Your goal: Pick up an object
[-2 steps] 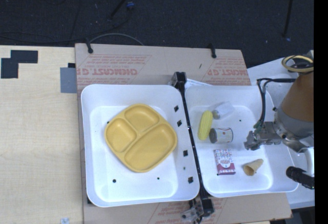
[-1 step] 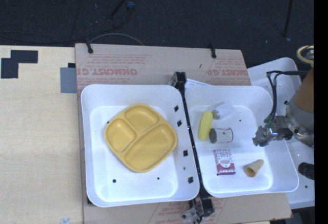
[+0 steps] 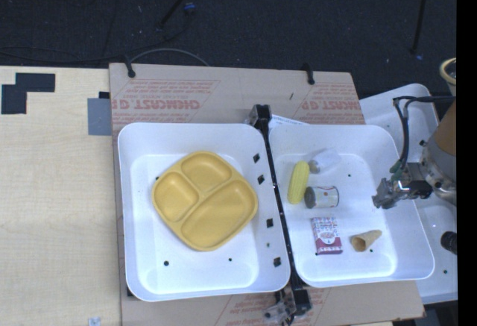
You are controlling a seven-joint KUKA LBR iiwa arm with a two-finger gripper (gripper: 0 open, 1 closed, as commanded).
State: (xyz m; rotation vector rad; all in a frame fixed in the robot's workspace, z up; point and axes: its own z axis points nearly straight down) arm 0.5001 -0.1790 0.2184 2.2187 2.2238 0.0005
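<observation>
The right bin (image 3: 406, 254) holds a yellow corn cob (image 3: 298, 181), a small grey can (image 3: 322, 197) lying on its side, a red and white packet (image 3: 326, 235), a tan cone (image 3: 365, 240) and a pale translucent item (image 3: 325, 160). My gripper (image 3: 384, 196) hangs over the bin's right side, above and slightly right of the cone, apart from every object. Nothing shows between it and the bin floor.
A yellow divided plate (image 3: 205, 200) fills much of the left bin (image 3: 141, 257). A black divider (image 3: 272, 205) runs between the two bins. Cardboard (image 3: 223, 97) lies behind them, and black cables (image 3: 406, 130) trail by the arm.
</observation>
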